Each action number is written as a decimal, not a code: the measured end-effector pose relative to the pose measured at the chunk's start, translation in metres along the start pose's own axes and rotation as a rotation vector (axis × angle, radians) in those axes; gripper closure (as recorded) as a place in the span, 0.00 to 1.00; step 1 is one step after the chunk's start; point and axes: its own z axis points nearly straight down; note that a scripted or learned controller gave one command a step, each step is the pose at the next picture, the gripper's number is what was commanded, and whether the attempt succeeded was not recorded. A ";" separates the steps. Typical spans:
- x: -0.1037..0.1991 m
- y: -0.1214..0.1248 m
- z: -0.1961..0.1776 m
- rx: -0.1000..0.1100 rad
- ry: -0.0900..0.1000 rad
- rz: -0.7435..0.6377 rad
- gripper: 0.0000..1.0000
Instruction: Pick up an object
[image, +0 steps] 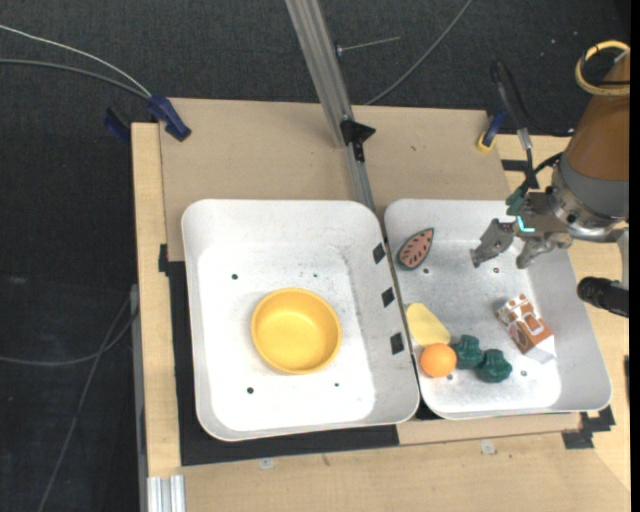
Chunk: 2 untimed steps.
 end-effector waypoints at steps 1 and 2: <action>0.000 0.001 -0.001 -0.003 0.000 0.000 0.00; 0.003 -0.009 0.056 0.004 0.000 0.001 0.00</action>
